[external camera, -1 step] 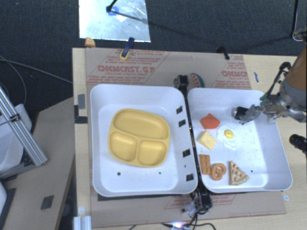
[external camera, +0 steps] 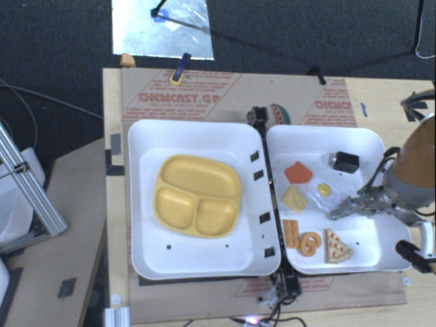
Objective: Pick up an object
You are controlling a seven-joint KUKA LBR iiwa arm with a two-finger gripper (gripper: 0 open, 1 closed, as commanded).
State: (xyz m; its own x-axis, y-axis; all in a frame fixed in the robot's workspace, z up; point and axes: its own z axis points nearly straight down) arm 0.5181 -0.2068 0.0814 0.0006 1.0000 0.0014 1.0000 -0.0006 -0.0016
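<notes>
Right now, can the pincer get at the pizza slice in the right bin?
Probably yes. The pincer sits low in the right bin, just above the pizza slice, with bare bin floor between them. The pretzel lies beside the slice, so a grasp may nudge it.

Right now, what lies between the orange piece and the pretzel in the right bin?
In the camera view, the pale yellow cheese-like block lies between the orange piece and the pretzel, with the waffle strip beside the pretzel.
</notes>
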